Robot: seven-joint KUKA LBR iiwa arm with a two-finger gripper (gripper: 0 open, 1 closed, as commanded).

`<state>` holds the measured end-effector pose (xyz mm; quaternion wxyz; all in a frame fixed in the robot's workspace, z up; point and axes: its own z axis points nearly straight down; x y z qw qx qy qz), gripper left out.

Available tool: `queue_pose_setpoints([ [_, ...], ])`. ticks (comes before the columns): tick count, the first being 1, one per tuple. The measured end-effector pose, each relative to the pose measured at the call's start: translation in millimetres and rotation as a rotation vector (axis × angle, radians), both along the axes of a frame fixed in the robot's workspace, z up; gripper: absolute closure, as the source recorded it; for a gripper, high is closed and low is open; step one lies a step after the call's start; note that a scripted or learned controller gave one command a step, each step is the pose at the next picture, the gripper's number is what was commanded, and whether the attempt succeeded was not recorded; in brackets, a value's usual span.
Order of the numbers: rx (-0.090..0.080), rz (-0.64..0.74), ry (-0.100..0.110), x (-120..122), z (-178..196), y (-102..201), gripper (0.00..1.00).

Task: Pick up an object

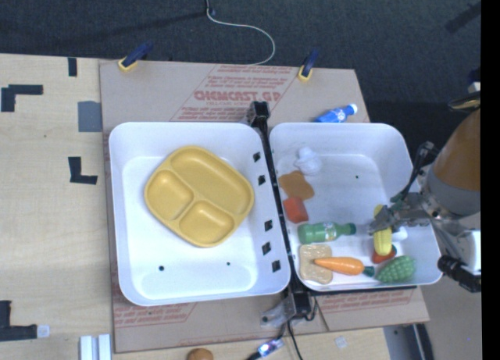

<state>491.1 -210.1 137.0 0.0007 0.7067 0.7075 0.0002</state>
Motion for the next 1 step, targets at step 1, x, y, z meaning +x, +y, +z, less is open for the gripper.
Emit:
queue_pose_setpoints([
  [1,0.000,0.001,0.000,2.2,42.7,5.2,1.00],
])
